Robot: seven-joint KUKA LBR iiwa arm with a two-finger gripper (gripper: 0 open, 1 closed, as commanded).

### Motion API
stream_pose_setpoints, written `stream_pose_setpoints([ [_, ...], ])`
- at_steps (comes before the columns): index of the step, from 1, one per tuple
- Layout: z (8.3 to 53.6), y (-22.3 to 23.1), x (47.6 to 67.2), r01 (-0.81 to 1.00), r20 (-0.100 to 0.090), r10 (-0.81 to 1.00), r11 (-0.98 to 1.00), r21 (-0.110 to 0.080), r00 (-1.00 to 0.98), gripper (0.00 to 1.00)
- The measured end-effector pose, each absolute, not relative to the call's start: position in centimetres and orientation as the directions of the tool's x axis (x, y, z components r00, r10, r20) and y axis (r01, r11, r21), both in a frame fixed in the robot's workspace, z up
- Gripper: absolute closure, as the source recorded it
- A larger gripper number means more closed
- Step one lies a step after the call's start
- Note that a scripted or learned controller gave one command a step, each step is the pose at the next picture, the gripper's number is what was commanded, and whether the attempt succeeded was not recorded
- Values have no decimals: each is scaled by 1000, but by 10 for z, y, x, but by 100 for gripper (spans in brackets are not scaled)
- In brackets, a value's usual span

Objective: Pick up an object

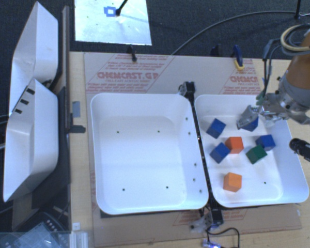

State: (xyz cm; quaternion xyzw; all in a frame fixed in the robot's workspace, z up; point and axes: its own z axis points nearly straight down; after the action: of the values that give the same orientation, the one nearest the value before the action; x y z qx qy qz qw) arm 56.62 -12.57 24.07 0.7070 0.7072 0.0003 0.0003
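Observation:
My gripper (247, 120) hangs over the back part of the right bin (294, 190), reaching in from the right. A small blue block (253, 124) sits right at its tip, partly hidden by the grey metal; whether it is gripped or just lies beneath, I cannot tell. Loose in the same bin lie a blue cube (216, 127) at the back left, another blue cube (220, 152), and an orange cube (235, 144) beside it. There are also a green cube (256, 153), a blue cube (266, 141) and an orange cube (232, 181) near the front.
The left bin (101, 138) stands next to the right one, the two rims meeting at a black divider (199, 143). White trays (33, 107) lean at the far left. A black part (305, 150) juts over the right bin's right rim.

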Motion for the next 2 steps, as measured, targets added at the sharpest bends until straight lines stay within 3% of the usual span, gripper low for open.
stream_pose_setpoints([
  [1, 81, -130, 571, 1000, 1, 1000, -1, -10, 1, 0],
  [2, 97, -130, 575, 1000, 0, 1000, 0, 2, 0, 100],
])
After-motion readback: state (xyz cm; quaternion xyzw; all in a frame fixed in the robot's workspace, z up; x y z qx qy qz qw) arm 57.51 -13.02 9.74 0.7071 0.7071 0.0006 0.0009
